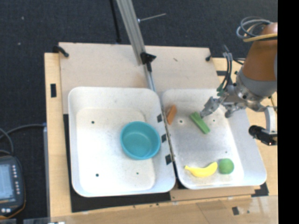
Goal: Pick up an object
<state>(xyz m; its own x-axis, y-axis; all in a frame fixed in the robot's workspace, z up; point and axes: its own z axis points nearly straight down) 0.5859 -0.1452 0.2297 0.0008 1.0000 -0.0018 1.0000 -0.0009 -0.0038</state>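
Observation:
The right bin (243, 139) holds a flat green block (199, 123), an orange carrot-like piece (171, 114) by its left wall, a yellow banana (202, 170) and a green lime (226, 166) at its front. My gripper (219, 109) hangs over the bin's back right part, just right of and above the green block. Its fingers are spread open with nothing between them.
A blue bowl (140, 140) sits in the left bin (93, 125), close to the divider between the bins. A slanted metal rail (133, 27) runs from the top down to the bins' back edge. Cables (250, 26) loop above the arm.

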